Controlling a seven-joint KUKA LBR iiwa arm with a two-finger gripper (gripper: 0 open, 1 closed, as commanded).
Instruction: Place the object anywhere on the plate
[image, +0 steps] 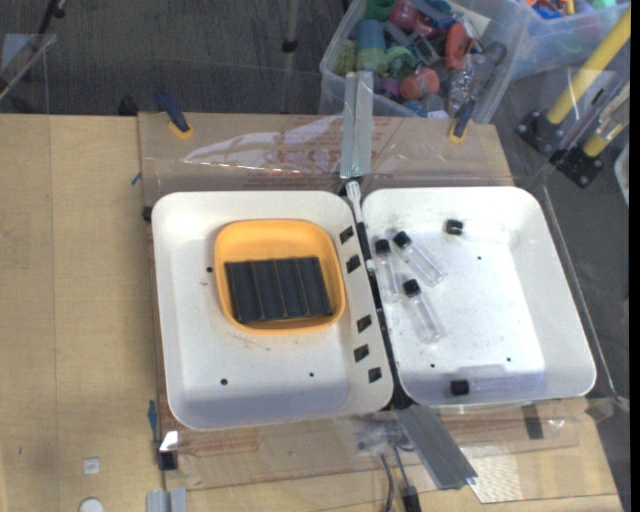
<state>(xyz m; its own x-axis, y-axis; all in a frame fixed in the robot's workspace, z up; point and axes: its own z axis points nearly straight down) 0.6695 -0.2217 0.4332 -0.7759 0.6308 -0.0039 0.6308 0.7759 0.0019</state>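
How far the hand is standing open, and whether it is gripping anything, I cannot tell. Left of centre in the frame, the orange plate (235, 245) is sitting in the left white bin (190, 385). A dark ribbed block (278, 290) is lying flat on the plate, filling most of its floor and reaching to its lower rim; this is probably the task's object, though the view is too coarse to be sure.

Right of centre, the right white bin (525, 340) is holding three clear vials with black caps: one (418, 256) is lying in the upper middle of the bin, a second (420, 310) is lying just below it, and a third (383, 258) is resting near the divider between the bins. A small black cap (453, 227) is lying apart from them, further up.

Both bins are resting side by side on the wooden desk (70, 300). At the top of the frame, a clear tub of coloured toys (420, 50) is standing behind the bins.
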